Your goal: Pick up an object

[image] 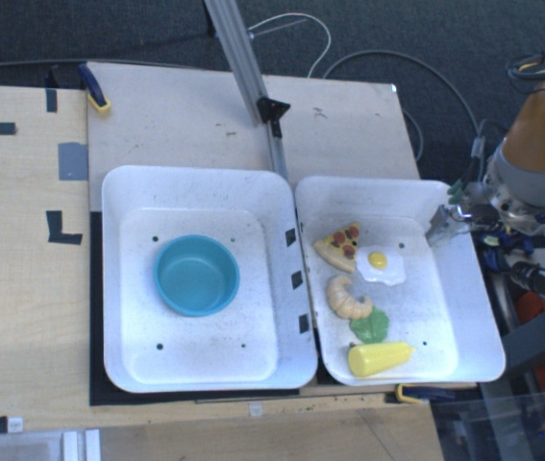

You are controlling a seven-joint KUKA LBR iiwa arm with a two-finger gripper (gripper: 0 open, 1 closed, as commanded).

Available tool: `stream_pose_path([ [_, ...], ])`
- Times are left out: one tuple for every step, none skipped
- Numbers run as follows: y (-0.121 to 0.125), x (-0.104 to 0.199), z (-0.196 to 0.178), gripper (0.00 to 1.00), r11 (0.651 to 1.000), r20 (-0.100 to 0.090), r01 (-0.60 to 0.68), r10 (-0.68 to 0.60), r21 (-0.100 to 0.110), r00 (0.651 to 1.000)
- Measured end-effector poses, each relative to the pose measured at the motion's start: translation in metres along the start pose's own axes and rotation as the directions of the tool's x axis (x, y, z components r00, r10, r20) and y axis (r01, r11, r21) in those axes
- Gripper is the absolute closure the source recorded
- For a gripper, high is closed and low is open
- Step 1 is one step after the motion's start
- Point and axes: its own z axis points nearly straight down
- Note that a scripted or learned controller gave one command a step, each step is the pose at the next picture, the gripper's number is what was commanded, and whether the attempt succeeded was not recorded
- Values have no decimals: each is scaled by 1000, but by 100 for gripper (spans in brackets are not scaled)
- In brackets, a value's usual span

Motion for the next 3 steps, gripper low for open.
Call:
stream_pose_path([
  [1,0,-27,100,1000,-1,-1,1,3,1000],
  [0,44,-28,100,1000,-3,3,-3,6,1000],
  [-4,98,-35,100,1000,-4,4,-4,6,1000],
])
